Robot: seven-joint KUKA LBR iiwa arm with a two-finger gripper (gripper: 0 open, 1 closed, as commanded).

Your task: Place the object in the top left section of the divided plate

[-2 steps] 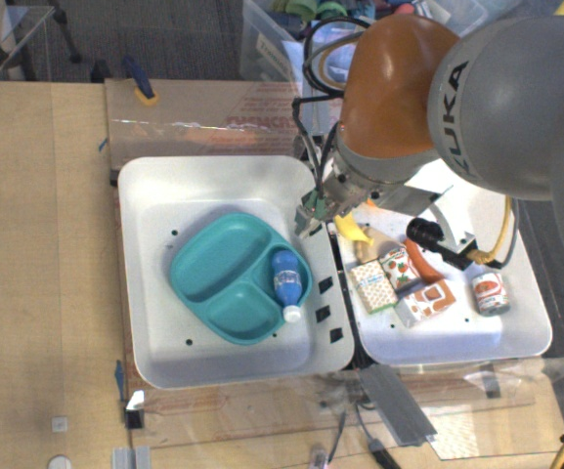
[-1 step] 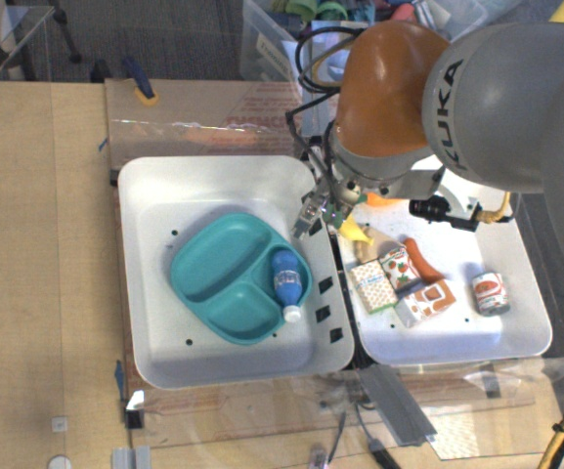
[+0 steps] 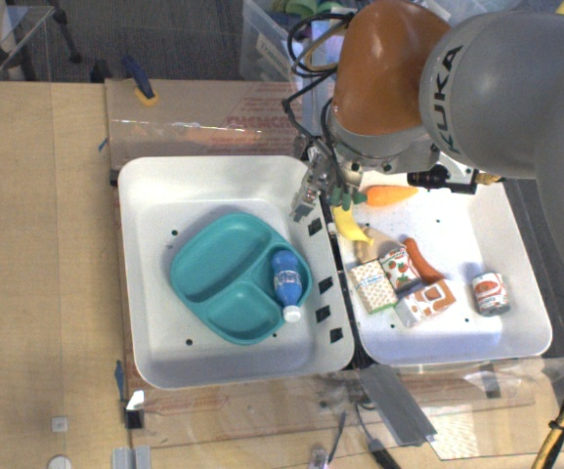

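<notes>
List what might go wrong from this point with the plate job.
1. The hand hangs over the wall between the bins, nearer the plate's right side than the top left section; a drop here would likely miss.
2. A bottle already lies in the plate, so a nudge could roll it into another section.
3. The banana and carrot lie close together, inviting a double or failed pick.

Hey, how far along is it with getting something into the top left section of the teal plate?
Done: nothing visible; the top left section of the teal divided plate holds nothing, though a blue bottle lies in its right section. In hand: the claw hovers over the divider between the bins, nothing visibly held. Left: picking an item, such as the carrot, and placing it.
</notes>
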